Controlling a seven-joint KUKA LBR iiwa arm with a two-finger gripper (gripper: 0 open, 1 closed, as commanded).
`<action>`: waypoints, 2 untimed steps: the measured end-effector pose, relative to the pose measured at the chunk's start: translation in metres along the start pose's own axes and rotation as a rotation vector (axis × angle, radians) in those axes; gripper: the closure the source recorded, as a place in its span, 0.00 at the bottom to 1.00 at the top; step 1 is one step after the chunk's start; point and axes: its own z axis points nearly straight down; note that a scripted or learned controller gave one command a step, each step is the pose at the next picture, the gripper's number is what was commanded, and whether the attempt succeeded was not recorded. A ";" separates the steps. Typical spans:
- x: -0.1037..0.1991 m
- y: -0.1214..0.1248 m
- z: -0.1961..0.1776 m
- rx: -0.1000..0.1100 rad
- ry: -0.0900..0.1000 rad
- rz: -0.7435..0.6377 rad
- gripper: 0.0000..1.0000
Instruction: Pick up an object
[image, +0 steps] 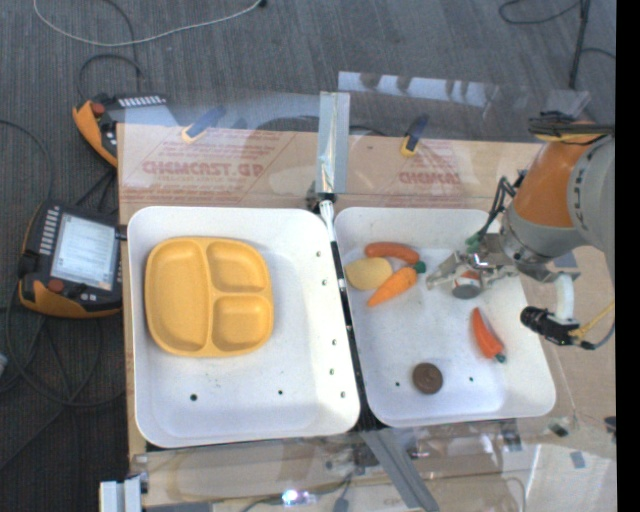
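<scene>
The metal two-finger gripper (452, 276) is seen over the right-hand shallow white bin (520, 395), at the end of the grey arm with the orange band (555, 195) that enters from the right edge. The fingers are spread apart, pointing left toward the vegetables. Nothing is seen between them; no contact with any object is visible. Whether the fingertips touch the bin floor cannot be told from this slant.

Objects placed relative to the gripper:
- Orange plastic carrot with green top (393, 284): just left of the fingertips, lying at a slant, near but apart.
- Elongated orange-red toy vegetable (391, 252): up and left of the gripper, lying roughly level, just above the carrot.
- Pale yellow rounded toy potato (368, 272): farther left, touching the carrot's thin end, close to the bin's left wall.
- Small red-orange chili-shaped toy with green stem (487, 335): below and slightly right of the gripper, lying alone on the bin floor.
- Dark brown round disc (428, 377): well below the gripper, near the bin's front wall.

All five candidate objects are resting on the bin floor; none is lifted.

Well to the left of the gripper, the left-hand shallow white bin (200, 400) is occupied by a yellow three-compartment plastic tray (209, 296), lying flat.
</scene>
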 end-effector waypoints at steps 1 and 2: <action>0.000 0.000 -0.008 0.002 0.000 0.000 1.00; 0.058 0.007 -0.124 0.004 -0.003 -0.128 1.00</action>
